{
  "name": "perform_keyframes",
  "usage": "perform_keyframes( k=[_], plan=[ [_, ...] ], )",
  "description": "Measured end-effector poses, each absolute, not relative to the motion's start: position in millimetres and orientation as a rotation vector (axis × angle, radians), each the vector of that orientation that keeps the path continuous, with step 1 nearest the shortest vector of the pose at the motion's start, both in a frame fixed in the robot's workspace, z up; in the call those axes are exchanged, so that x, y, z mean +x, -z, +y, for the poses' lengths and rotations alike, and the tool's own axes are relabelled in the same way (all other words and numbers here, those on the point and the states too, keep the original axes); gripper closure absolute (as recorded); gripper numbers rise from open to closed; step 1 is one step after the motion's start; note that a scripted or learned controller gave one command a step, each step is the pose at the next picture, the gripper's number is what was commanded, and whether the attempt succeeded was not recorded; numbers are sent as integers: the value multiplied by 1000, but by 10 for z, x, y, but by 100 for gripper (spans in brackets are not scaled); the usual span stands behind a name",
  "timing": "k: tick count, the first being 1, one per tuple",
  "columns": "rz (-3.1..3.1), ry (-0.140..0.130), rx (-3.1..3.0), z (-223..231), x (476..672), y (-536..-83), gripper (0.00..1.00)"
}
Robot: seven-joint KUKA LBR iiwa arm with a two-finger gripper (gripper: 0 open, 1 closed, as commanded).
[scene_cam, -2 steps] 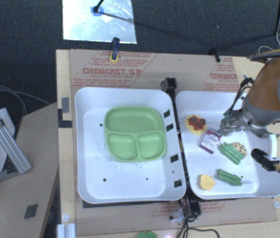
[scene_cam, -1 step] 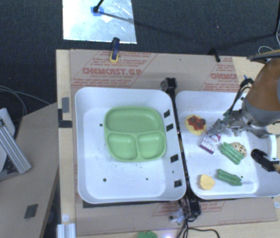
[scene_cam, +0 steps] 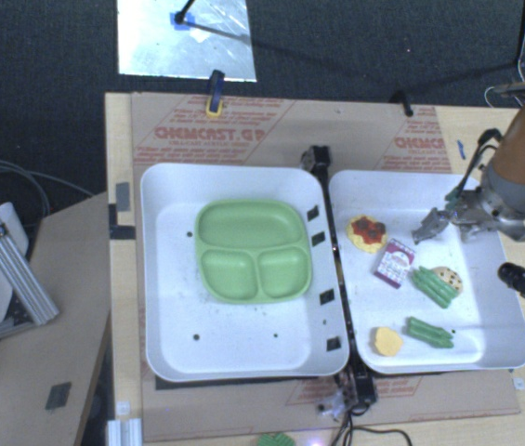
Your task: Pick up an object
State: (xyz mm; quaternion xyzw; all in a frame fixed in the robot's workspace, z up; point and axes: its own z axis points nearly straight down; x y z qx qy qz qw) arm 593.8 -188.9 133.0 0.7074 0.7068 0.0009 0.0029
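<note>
Currently, the left bin (scene_cam: pixel 164 342) is holding a green divided plate (scene_cam: pixel 251 251), while the right bin (scene_cam: pixel 504 337) is carrying a toy pizza (scene_cam: pixel 367 233), purple carton (scene_cam: pixel 394 263), cookie (scene_cam: pixel 448 278), two green bean pods (scene_cam: pixel 429 332) and a yellow piece (scene_cam: pixel 387 342). The gripper (scene_cam: pixel 432 223) is hovering over the right bin, its fingers spread with nothing between them.

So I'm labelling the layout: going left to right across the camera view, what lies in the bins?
Green divided plate in the left bin → pizza toy → purple carton → end effector over the right bin.
</note>
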Motion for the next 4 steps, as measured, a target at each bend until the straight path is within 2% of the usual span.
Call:
perform_keyframes(
  k=[1,2,3,4],
  plan=[
    [2228,0,2216,-1343,5660,-1350,0],
    [2214,0,2221,-2108,5696,-1354,0],
    [2221,-12,2201,-2050,6743,-1808,0],
    [2234,2,2218,-1513,6416,-791,0]
  ],
)
